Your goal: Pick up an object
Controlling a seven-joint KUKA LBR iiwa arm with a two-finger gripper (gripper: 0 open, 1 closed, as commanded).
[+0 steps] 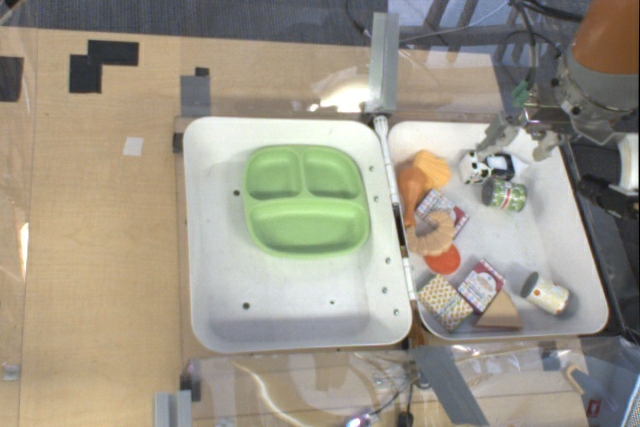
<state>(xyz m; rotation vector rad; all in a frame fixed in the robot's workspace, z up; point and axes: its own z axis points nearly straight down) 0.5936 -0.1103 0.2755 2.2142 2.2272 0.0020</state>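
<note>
One grey arm (600, 45) reaches in from the right, its hand (520, 137) open with fingers spread, hovering over the right bin's (575, 245) far side just above a black-and-white toy (488, 167) and green can (506, 196).

No text, brand, number or sign is reading clearly anywhere. Printed packaging is showing on the green can (507, 196) at about two o'clock in the right bin (575, 215), and on the small patterned boxes (462, 293) toward five o'clock, but all lettering is blurring out.
</note>
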